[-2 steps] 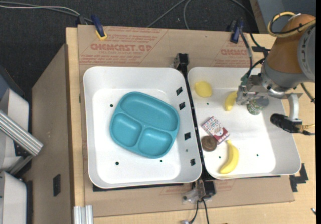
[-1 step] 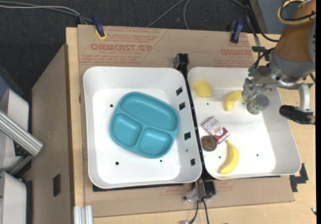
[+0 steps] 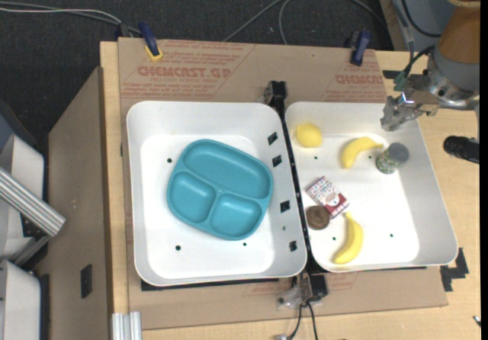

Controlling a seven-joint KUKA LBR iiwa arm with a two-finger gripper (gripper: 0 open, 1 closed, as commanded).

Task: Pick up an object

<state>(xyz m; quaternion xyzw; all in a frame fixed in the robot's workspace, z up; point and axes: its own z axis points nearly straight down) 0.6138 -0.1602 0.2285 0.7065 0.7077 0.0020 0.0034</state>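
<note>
1. The claw (image 3: 393, 117) hangs at the right bin's (image 3: 427, 209) two o'clock corner; whether it is open or closed I cannot tell, and nothing shows in it.
2. Nearest targets: a small jar (image 3: 391, 157) at its six o'clock, touching a banana (image 3: 357, 151); a lemon (image 3: 309, 135) lies toward nine o'clock.
3. Farther down sit a packet (image 3: 326, 193), a brown ball (image 3: 318, 216) and a second banana (image 3: 348, 240).
4. The left bin (image 3: 152, 247) holds a blue tray (image 3: 219, 189).
5. Likely risks: the jar tips or rolls; the claw catches the touching banana or the bin wall.
</note>
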